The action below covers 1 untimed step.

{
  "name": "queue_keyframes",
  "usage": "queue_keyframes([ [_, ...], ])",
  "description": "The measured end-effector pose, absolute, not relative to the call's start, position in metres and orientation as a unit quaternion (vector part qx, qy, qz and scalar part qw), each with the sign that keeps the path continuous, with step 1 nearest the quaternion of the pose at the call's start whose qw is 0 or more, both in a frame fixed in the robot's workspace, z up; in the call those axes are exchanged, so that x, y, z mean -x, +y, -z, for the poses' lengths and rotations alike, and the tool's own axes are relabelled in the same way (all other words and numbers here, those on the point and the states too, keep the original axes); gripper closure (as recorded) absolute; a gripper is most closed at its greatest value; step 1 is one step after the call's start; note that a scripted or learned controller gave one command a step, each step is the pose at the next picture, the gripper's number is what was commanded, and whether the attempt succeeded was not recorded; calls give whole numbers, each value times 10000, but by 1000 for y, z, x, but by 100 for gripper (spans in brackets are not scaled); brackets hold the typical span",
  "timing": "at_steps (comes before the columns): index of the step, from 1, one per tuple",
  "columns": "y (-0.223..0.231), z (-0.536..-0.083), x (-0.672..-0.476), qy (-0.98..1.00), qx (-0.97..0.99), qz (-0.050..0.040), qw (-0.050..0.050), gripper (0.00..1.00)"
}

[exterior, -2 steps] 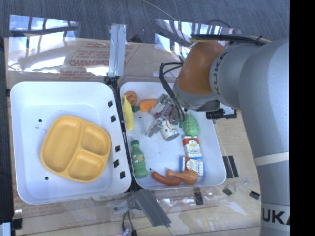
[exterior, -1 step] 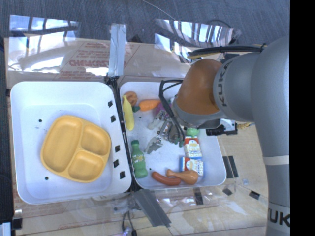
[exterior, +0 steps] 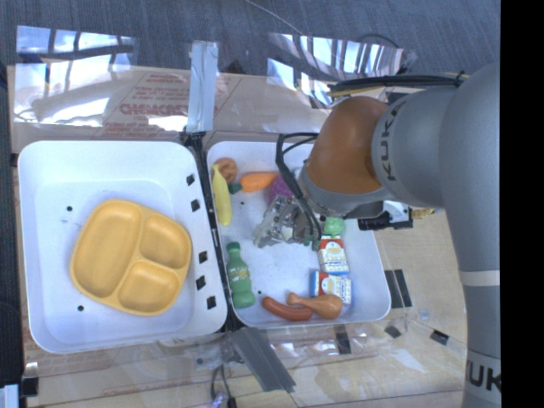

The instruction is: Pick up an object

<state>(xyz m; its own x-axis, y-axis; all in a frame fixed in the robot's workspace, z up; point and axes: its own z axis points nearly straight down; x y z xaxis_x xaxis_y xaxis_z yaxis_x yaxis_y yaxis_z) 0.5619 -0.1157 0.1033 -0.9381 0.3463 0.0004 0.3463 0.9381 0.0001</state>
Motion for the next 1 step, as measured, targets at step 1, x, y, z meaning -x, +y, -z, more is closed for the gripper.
queue_keyframes([
  [1,-115,-103,-562,-9845,1756,2,5,0],
])
